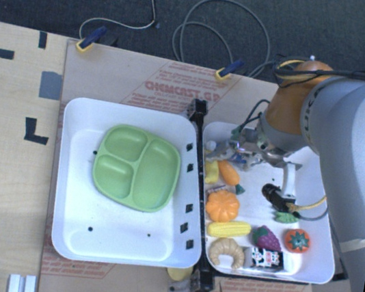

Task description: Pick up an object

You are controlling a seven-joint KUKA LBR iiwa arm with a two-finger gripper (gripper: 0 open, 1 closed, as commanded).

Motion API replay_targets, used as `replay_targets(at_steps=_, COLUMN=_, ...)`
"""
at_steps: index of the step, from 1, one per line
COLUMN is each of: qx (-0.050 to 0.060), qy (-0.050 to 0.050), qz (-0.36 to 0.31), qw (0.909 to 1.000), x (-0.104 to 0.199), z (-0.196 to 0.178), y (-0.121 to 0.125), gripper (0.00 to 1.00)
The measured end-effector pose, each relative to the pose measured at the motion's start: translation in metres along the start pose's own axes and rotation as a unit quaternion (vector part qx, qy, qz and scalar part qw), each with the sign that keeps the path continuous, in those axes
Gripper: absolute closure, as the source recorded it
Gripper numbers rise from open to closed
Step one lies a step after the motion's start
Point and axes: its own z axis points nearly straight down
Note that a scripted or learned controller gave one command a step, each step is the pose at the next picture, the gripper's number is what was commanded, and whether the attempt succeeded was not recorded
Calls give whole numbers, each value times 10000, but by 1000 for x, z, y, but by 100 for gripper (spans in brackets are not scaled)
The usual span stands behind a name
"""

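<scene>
My gripper (240, 149) hangs low over the far left part of the right bin (310, 271), under the orange wrist band. Just in front of it lies an orange carrot (228, 172) beside a yellow piece (211, 174). Closer to the front sit an orange pumpkin (222, 206), a yellow corn cob (227, 229) and a tan croissant (228, 253). Purple grapes (268, 237), a red tomato (297, 241) and a black-and-white carton (266, 260) lie at the front right. Nothing shows between the gripper's tips.
The left bin (62, 226) holds a green divided plate (137, 167). A black ridge (194, 178) separates the two bins. The grey arm covers the far right of the right bin. Cables lie on the dark floor beyond the bench.
</scene>
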Motion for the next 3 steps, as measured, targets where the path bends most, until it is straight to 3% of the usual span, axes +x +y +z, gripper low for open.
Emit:
replay_targets(at_steps=1, qx=297, qy=41, qz=2, qw=9995, x=-10, z=10, y=20, gripper=0)
replay_targets(at_steps=2, qx=316, qy=25, qz=7, qw=9995, x=-11, z=1, y=18, gripper=100)
replay_targets(at_steps=3, qx=15, qy=-28, qz=-17, qw=10000, x=18, z=-98, y=-27, gripper=100)
